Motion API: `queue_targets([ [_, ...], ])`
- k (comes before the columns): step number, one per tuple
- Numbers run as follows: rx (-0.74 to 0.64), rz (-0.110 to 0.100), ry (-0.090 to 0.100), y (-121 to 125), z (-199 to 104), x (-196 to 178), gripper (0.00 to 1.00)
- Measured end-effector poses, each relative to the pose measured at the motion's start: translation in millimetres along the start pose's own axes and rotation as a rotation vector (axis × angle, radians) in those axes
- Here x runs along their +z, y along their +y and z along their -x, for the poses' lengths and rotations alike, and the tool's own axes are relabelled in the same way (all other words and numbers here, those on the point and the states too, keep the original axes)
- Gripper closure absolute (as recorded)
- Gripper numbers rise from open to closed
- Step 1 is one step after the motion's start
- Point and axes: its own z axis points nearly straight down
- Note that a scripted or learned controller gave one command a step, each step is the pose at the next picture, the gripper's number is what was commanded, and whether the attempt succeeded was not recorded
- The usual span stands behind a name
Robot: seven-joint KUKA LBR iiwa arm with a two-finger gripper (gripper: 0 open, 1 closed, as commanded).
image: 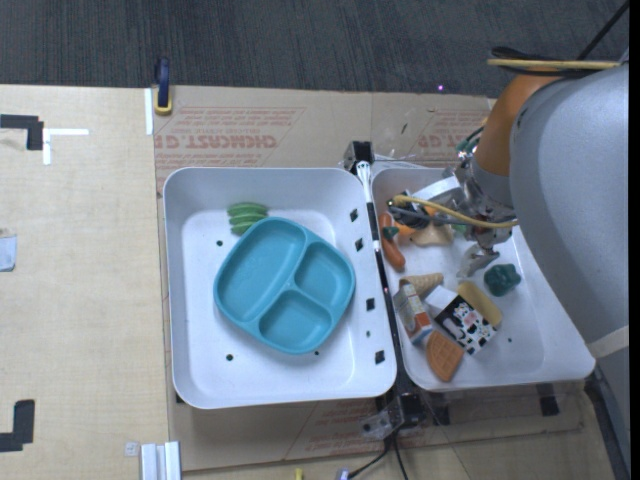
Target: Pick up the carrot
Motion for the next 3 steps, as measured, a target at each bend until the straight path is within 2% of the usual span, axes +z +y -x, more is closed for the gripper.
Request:
queue_targets([
  [1, 0.003, -0.004, -0.012, 7.4, -26.7, -0.5, 0.00],
  [3, 0.008, 0.000, -0.009, 5.1, -25.7, -0.2, 0.00],
])
